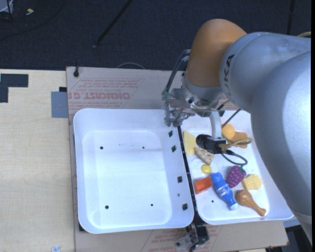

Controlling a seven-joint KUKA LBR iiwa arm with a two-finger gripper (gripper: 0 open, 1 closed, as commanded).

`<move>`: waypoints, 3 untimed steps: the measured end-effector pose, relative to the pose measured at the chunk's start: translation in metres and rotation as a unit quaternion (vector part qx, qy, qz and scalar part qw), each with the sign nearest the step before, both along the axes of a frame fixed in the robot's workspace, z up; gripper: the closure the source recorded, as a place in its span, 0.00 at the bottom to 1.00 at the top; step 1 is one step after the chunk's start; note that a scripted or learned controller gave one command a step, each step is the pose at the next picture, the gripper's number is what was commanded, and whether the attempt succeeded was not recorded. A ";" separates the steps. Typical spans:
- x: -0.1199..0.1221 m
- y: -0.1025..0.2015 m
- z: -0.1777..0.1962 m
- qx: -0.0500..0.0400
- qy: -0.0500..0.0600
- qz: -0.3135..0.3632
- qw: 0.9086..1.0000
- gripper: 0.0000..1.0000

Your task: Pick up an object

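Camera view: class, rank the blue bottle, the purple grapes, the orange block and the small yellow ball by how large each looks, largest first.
1. blue bottle
2. purple grapes and orange block: too alike to rank
3. small yellow ball, clearly the smallest

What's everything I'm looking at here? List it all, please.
bench: one, pale wood, underneath
cardboard sheet: one, brown, under the bins
left bin: one, white, left
right bin: one, white, right, holds the toys
wedge: one, yellow, by the divider
large ball: one, orange, far side
tan piece: one, tan, beside the large ball
beige piece: one, beige, just nearer than the wedge
small ball: one, yellow, middle
grapes: one bunch, purple, middle
corn: one, yellow, beside the grapes
block: one, orange-red, near side
bottle: one, blue, near side
drumstick: one, brown, near corner
arm: one, grey with orange band, over the right bin
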State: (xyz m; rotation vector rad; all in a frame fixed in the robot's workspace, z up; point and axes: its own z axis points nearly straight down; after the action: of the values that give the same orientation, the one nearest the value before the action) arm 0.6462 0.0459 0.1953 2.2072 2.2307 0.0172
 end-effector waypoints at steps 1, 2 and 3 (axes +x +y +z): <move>0.000 -0.037 0.122 -0.003 -0.001 -0.006 1.000 1.00; -0.008 -0.110 0.090 -0.004 0.007 -0.009 1.000 1.00; -0.004 -0.092 0.011 -0.002 0.010 -0.005 1.000 1.00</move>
State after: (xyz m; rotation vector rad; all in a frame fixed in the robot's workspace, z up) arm 0.6421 -0.0458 0.2058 2.2269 2.2265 -0.0097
